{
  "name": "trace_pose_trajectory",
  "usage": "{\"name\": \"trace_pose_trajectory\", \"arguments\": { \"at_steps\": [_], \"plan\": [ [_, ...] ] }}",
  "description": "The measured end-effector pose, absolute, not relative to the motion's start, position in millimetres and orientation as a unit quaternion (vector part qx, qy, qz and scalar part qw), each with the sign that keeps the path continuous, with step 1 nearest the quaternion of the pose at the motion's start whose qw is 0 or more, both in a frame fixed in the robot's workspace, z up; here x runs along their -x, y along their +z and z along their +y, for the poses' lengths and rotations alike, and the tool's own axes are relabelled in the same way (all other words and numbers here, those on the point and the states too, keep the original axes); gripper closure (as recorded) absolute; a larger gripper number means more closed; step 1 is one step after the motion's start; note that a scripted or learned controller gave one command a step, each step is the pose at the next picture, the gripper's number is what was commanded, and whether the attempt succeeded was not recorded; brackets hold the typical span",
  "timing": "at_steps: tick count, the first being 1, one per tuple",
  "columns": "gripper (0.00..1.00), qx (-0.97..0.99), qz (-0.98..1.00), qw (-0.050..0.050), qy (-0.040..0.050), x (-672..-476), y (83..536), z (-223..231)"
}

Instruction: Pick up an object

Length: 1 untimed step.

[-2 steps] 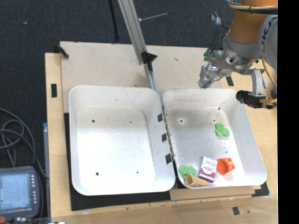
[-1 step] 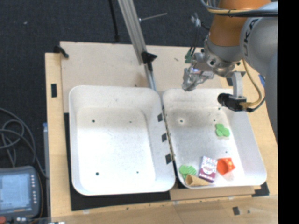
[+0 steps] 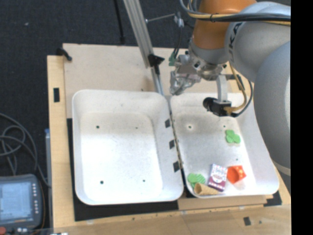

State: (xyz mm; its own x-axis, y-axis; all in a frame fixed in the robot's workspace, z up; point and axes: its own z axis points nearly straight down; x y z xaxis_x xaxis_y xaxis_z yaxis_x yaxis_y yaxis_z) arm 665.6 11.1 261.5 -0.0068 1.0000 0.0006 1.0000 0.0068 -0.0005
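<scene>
White right bin (image 3: pixel 254 131), landmark for all entries. Near its front edge: green piece (image 3: pixel 195 178), tan cone (image 3: pixel 204 189), purple packet (image 3: pixel 217 176), red block (image 3: pixel 236 174), packed close, some touching. Midway along its right side: second green piece (image 3: pixel 233 137), apart from the rest. Above its back left corner: gripper (image 3: pixel 180 84), poised high, nothing seen between the fingers; spread or pressed together, cannot tell. Advice for the pick: favour the lone green piece, free on all sides; descend straight, close only once low. Front cluster risky, likely to nudge neighbours. Hard to make out: fingertips, possibly blurred against the mast (image 3: pixel 142 38); packet print illegible; arm body cut off at the bin's right.
</scene>
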Motion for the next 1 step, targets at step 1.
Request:
{"name": "trace_pose_trajectory", "arguments": {
  "at_steps": [1],
  "plan": [
    [1.0, 0.705, -0.709, 0.001, 0.0013, -669.8, 245.6, 57.5]
  ]
}}
